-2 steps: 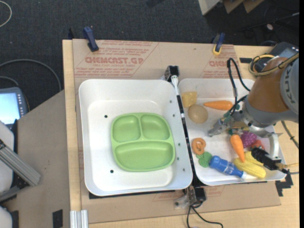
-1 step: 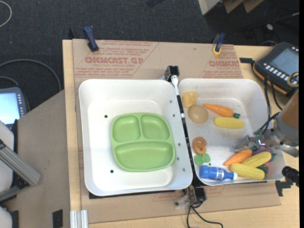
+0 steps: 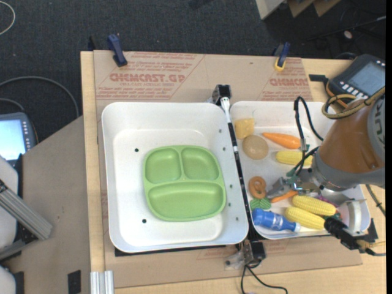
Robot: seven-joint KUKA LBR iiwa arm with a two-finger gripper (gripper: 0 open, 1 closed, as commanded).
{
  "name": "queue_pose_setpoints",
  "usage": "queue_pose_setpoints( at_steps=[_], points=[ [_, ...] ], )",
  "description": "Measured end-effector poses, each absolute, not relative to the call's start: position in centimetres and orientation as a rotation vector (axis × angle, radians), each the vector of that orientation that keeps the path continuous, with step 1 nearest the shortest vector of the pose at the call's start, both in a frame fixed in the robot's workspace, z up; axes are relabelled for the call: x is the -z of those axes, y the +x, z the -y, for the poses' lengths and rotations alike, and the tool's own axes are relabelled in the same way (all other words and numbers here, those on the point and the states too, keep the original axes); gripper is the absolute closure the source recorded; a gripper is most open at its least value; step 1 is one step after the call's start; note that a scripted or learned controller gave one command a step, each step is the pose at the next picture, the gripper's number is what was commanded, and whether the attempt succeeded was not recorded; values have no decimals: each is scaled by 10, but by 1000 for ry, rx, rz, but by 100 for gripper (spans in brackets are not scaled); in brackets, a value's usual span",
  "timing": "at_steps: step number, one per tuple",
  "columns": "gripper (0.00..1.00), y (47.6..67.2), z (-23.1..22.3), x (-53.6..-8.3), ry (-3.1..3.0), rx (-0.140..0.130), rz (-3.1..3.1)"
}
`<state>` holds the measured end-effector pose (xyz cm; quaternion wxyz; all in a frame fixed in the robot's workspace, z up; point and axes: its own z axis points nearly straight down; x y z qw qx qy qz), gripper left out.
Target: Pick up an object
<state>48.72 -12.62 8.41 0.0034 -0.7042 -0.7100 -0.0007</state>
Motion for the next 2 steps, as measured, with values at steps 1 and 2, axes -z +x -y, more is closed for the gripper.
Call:
queue_pose_setpoints(
  at_steps=[1, 2],
  points=[
    [100, 487, 133, -95, -2224, 0, 2221],
    [100, 498, 46, -190, -2213, 15, 2238]
  ],
)
